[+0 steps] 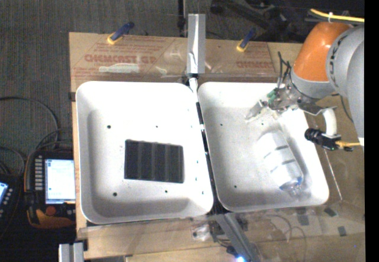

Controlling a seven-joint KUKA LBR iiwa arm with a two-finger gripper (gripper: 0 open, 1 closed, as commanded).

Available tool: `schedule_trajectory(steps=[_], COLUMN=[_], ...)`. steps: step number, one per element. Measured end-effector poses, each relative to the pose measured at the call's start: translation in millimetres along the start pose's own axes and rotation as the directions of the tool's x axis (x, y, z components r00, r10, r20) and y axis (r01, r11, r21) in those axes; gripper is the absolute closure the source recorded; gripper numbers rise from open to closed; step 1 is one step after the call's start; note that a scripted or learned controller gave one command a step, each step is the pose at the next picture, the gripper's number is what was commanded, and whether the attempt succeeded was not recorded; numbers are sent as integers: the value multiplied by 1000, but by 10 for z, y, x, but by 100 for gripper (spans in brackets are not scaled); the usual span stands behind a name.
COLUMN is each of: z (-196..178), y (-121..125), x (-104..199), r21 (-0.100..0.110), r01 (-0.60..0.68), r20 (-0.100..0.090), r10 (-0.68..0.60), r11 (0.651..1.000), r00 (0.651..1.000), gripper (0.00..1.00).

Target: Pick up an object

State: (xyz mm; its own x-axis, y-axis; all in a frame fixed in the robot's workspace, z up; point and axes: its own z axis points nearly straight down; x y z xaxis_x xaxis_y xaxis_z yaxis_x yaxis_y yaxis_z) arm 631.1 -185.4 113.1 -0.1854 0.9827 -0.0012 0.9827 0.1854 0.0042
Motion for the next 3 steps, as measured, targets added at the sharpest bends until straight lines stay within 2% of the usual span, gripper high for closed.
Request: schedule_trajectory(steps=[1, 2, 3], z=[208, 94, 95], y=[-232, -211, -212], x=[-164, -156, -157], r21=[0, -5, -5], r01=[18, 19, 19], r20=[1, 1, 1], r10=[-18, -19, -19], r11=[1000, 1000, 1000], r00=[1000, 1000, 1000], gripper=[0, 100, 0])
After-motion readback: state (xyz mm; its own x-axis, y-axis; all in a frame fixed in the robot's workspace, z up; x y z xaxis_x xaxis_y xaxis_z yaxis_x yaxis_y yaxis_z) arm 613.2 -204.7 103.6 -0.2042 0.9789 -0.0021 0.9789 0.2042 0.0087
